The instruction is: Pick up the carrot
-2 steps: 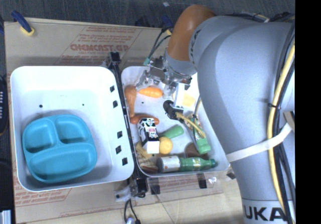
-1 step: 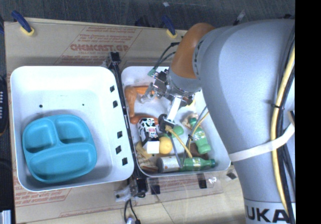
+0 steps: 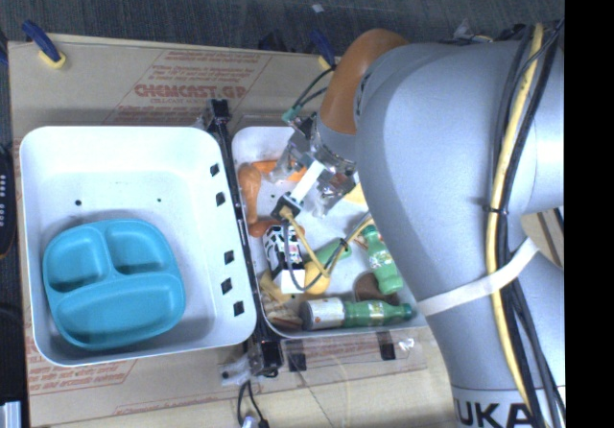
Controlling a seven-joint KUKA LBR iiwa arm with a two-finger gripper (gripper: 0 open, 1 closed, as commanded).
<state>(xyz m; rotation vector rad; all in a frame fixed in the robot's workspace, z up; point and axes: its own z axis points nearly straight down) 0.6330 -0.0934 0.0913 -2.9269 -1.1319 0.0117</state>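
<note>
Grey metal makes up the big robot arm (image 3: 451,186), the largest thing to see. It comes in from the right and bends over the right bin, hiding much of it. An orange band (image 3: 350,81) wraps the arm just above the wrist.

Next biggest is the counter (image 3: 125,90), covered with a brown sheet that has red writing on it. Two white bins sit on it side by side, touching in the middle.

The left bin (image 3: 58,157) holds one thing, a blue plate (image 3: 113,280) with three sections. It lies in the near left part of that bin.

The right bin (image 3: 257,140) is full of small things. A green bottle (image 3: 350,312) with a silver label lies on its side along the near edge. A second, smaller green bottle (image 3: 380,263) lies just above it, next to the arm. A black and white thing (image 3: 283,249) sits in the middle of the pile.

The carrot (image 3: 250,188) is orange and lies at the left side of the right bin, close to the wall between the bins.

The end effector (image 3: 309,181) hangs low over the right bin, just to the right of the carrot. Wires and shiny parts crowd it, so I cannot tell how far open it is or if it has hold of anything.
</note>
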